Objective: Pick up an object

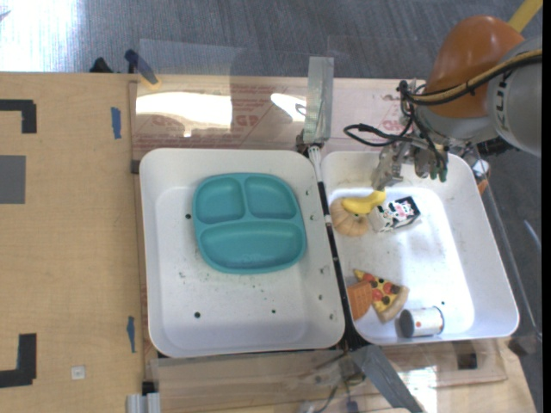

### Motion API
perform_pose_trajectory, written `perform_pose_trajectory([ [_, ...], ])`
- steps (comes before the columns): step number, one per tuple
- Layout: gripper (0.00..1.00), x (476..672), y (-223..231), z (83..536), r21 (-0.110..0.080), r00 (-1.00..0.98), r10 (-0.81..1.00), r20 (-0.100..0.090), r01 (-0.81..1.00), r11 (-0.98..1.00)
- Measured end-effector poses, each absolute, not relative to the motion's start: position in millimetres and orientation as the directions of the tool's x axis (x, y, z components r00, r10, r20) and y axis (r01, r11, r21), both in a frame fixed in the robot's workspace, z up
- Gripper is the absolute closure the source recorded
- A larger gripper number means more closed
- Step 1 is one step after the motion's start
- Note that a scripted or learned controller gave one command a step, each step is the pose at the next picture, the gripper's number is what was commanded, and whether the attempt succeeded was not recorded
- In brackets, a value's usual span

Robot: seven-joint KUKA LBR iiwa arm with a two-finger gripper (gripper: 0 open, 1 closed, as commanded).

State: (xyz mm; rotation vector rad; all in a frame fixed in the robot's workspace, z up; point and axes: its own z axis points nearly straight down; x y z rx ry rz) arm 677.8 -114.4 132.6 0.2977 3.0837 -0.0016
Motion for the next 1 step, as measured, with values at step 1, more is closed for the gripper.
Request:
perform_pose_trajectory([
  [1, 1.00, 641.7, -47.8, 304.7, 0.006, -0.971, 0.239, -0.023, 0.239, 0.971],
])
